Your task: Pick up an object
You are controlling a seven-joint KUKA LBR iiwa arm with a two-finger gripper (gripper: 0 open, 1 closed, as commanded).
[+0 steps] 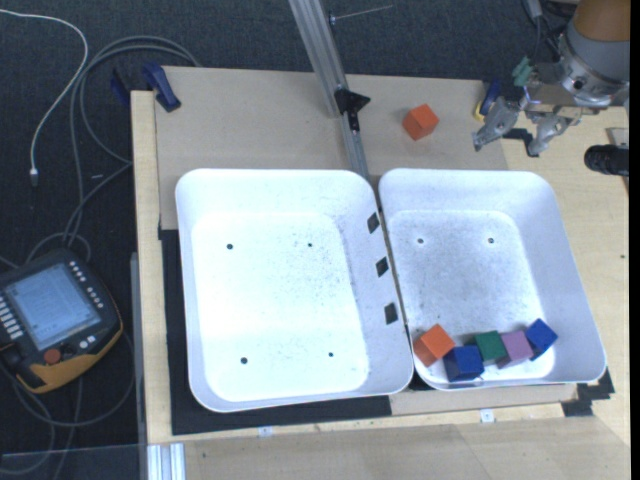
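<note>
The tool (pixel 512 140) hangs at the 1 o'clock corner of the scene, above the bare tabletop (pixel 450 93) just beyond the far rim of the right shallow white bin (pixel 570 258). Its two fingers are spread apart with nothing between them. At about 9 o'clock from the tool, near it on the tabletop, lies a small orange cube (pixel 421 121). Toward 6 o'clock, well apart, five small blocks crowd the near edge of the right bin: an orange block (pixel 434 343), a dark blue block (pixel 463 362), a green block (pixel 490 346), a purple block (pixel 516 345) and a blue block (pixel 540 336). The left shallow white bin (pixel 200 268) touches the right one.
</note>
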